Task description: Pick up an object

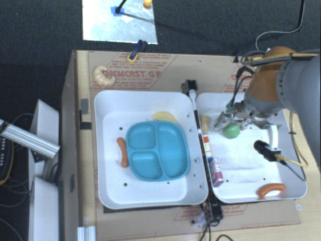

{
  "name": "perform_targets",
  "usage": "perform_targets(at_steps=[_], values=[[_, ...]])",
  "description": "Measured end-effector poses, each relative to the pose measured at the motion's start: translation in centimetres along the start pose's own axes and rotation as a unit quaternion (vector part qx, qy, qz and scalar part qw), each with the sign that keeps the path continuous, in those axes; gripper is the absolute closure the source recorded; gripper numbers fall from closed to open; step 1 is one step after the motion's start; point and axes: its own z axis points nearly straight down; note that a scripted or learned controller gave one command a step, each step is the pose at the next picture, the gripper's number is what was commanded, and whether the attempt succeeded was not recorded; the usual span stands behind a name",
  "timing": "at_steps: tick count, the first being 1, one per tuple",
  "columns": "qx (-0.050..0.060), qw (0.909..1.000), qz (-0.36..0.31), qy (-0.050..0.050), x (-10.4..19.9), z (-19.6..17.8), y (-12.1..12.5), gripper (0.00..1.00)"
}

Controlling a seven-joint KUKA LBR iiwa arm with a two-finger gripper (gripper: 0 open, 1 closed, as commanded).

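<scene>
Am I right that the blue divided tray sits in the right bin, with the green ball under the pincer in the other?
Not quite. The camera view shows the blue divided tray in the left bin, not the right. The green ball does lie under the pincer, in the right bin.

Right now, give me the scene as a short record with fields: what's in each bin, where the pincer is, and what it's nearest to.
left bin: blue divided plate, orange sausage beside the plate, pale yellow item behind the plate
right bin: green ball, orange sausage-shaped piece near the front edge
pincer: over the right bin's back part
nearest thing: green ball, right at the pincer
grasp: cannot tell
</scene>
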Motion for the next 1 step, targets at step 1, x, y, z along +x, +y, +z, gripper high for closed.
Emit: perform_targets(at_steps=[1], values=[[-0.004, 1.0000, -0.001, 0.000, 0.02, -1.30, 0.27, 1.00]])
